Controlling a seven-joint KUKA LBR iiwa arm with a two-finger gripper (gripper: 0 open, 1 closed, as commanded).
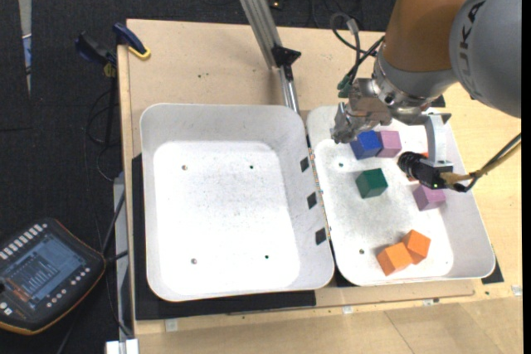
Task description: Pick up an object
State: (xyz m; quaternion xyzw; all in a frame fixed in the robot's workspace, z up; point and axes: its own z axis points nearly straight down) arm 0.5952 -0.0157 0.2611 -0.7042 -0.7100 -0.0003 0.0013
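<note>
Currently the hand (353, 124) is positioned low over the far end of the right bin (465, 240), just left of the blue cube (365, 145) and apparently touching or nearly touching it. Whether the cube is gripped cannot be told: the wrist blocks the view, so how far the hand is open cannot be told either.

Right bin contents:
- blue cube at the far end, with a purple cube (389, 141) pressed against its right side
- green cube (372, 182) near the middle, apart from the others
- second purple cube (430, 196) toward the right wall, partly overlapped by a black cable connector (417, 168)
- two orange cubes (404, 252) at the near end, touching each other

The left bin (158, 178) is seen beside it, with only dark specks on its floor. Both bins are set side by side on the wooden tabletop (207, 70). A metal pole (257, 12) is run diagonally across the far side. A teach pendant (41, 269) is lying off the tabletop at lower left, and a blue clamp (124, 37) is fixed at the far left corner.
</note>
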